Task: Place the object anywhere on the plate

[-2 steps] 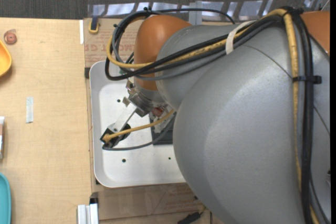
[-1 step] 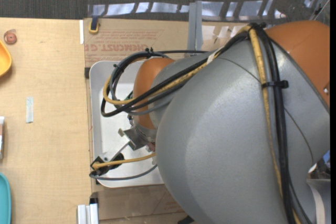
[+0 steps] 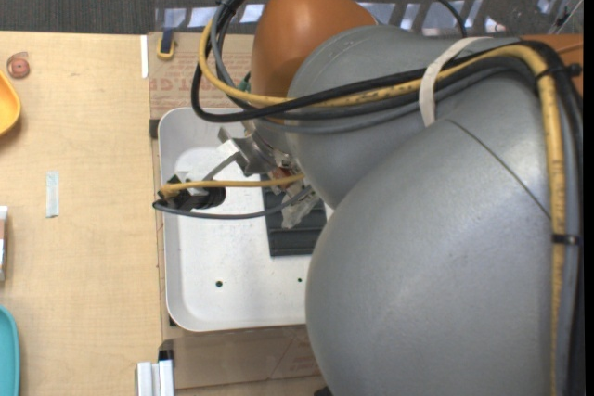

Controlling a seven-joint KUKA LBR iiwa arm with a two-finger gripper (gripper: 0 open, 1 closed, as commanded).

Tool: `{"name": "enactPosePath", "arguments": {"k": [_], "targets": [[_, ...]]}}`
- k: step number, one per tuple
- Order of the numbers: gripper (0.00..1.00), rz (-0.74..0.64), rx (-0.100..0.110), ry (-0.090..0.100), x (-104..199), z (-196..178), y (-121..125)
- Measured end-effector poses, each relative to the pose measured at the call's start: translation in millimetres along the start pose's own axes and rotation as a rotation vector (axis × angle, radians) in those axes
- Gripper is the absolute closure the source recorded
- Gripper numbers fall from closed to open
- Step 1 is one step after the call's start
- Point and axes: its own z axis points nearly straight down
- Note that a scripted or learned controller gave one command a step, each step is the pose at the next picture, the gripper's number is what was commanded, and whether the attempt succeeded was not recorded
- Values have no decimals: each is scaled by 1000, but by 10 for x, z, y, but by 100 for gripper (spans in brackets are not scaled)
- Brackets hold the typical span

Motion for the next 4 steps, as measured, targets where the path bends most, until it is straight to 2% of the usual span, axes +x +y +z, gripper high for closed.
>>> {"name": "enactPosePath", "arguments": {"k": [1,2,3,4], "targets": [[0,109,1,-1,-412,1471,-233],[100,113,0,-6,-426,1390,-206],[100,-124,1,-4,-288,1475,-169],[100,-262,3,-3,-508,1394,608]]}}
